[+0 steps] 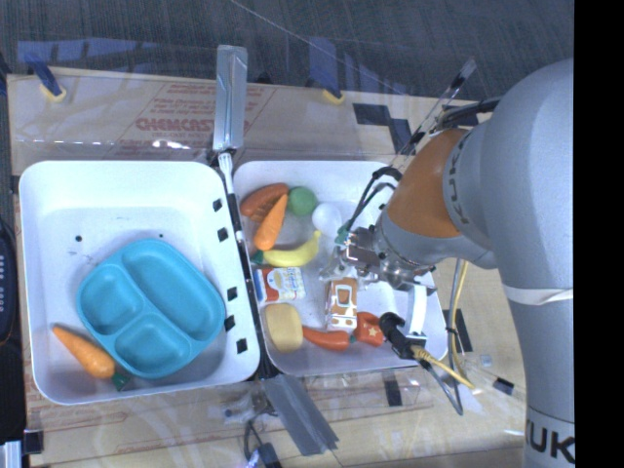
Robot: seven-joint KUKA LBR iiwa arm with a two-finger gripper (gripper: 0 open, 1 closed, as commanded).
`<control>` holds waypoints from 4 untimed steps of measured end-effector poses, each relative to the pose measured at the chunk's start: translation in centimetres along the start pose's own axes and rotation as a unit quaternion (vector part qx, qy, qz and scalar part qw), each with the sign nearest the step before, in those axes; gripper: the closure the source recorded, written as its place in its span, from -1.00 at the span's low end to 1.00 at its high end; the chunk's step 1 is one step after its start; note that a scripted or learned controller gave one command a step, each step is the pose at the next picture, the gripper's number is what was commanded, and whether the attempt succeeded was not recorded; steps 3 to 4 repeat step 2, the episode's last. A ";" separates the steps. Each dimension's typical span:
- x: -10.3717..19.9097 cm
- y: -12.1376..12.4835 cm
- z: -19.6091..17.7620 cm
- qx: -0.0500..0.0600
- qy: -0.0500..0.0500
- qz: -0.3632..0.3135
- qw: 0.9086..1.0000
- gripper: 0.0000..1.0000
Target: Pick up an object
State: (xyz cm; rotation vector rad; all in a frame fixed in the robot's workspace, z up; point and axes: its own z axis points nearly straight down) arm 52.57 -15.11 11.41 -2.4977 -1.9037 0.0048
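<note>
Carton [341,305], orange and white, as the likeliest target: low in the right bin [429,354], among the toy foods. Nearest the front rim, a red-orange toy vegetable [331,338] and a pale yellow block [285,328], the vegetable touching the carton's near edge. Just beyond, the hand [357,264], poised at the carton's far end; apart or together, cannot tell from this angle. Nothing visibly held. Further back, a banana [292,254], a carrot [272,220] and a green ball [302,200]. Off in the left bin [39,261], a blue divided tray [151,305]. Judging by this: approach step, grasp not yet made. Next: lower squarely onto the carton, close across its narrow sides, keep clear of the toy vegetable, then lift.
</note>
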 end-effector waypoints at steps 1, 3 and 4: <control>0.1 0.0 -0.9 0.001 0.001 -0.002 1.000 1.00; 6.9 -1.0 -15.0 -0.005 0.002 -0.063 0.998 1.00; 6.9 -1.0 -15.0 -0.005 0.002 -0.063 0.998 1.00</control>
